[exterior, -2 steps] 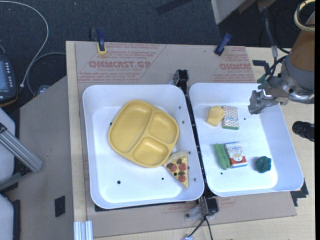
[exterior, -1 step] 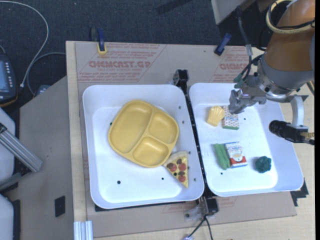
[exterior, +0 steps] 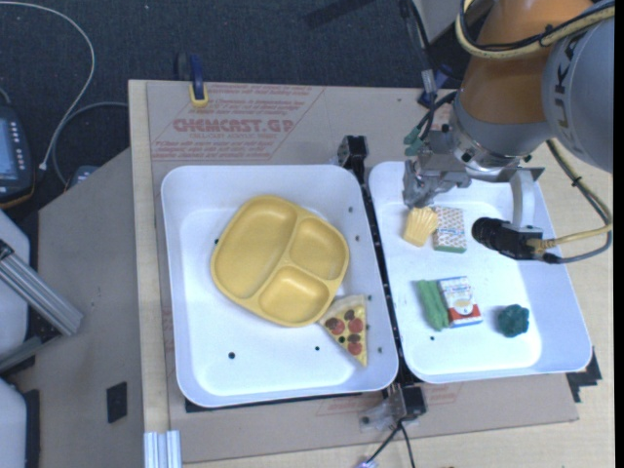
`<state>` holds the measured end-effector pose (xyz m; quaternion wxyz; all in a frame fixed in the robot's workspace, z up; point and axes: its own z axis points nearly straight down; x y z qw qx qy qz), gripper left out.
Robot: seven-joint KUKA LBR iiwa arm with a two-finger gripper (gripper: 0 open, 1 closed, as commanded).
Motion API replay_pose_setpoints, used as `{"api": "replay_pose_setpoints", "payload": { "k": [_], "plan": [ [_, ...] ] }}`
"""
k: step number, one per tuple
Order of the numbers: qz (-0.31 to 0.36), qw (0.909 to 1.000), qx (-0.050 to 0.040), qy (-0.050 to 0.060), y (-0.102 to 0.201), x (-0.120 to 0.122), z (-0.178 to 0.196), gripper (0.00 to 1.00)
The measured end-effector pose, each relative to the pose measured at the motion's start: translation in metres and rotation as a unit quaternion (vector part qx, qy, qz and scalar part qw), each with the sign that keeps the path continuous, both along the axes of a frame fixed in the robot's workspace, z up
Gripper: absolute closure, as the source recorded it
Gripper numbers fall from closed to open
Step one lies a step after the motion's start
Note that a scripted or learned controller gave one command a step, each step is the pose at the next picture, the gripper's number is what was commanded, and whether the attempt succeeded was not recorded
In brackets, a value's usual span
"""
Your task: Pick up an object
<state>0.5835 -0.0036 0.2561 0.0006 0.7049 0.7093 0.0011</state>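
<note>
End effector [exterior: 421,191] is hovering in right bin [exterior: 487,359], finger state unreadable; yellow block [exterior: 420,226] sitting just below it. Cardboard-covered worktop [exterior: 244,125] is standing on dark carpet [exterior: 244,18].

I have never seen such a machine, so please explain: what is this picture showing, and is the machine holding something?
One camera looks down at a slant on a bench with two white bins. The grey and orange robot arm reaches in from the right. Its claw hangs just above a yellow toy piece in the right bin; I cannot tell whether it grips anything. Nearby lie a small packet, a green piece, a small box and a dark green lump. The left bin holds a yellow divided plate and a toy pizza slice.
</note>
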Motion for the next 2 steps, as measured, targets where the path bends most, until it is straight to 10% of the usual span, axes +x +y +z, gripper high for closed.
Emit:
{"api": "replay_pose_setpoints", "payload": {
  "k": [2],
  "plan": [
    [-0.001, 1.0, 0.0001, 0.0, 0.096, 0.028, -0.011, 1.0]
  ]
}}
